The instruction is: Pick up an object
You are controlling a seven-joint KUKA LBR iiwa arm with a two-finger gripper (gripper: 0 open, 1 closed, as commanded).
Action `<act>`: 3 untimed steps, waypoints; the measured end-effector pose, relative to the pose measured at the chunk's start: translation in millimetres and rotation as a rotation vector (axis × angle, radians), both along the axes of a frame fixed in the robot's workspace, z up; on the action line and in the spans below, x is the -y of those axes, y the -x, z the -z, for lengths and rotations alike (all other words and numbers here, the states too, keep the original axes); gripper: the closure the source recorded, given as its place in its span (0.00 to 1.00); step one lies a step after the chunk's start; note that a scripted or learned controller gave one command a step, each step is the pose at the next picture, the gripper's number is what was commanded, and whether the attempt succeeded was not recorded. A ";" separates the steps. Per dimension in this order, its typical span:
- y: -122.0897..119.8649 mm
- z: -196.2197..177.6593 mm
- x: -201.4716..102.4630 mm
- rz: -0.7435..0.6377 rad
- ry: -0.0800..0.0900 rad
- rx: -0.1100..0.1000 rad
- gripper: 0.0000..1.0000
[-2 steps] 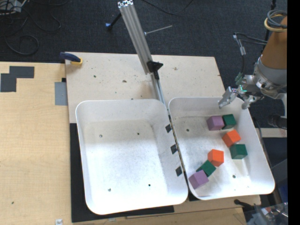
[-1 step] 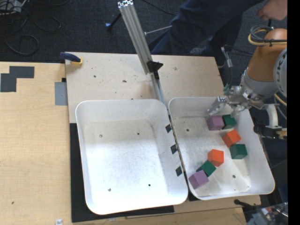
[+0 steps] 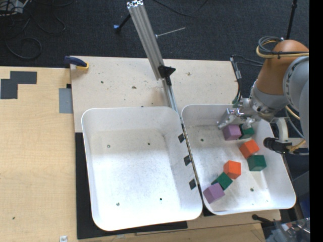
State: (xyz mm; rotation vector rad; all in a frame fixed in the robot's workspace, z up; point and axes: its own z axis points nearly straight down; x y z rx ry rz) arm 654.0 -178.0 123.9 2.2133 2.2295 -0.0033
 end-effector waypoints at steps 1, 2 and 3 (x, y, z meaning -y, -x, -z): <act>-4.6 3.9 1.9 0.001 0.004 0.019 0.00; -4.3 -4.1 2.3 -0.002 0.005 0.017 1.00; -12.0 -64.2 6.8 0.001 0.000 0.005 1.00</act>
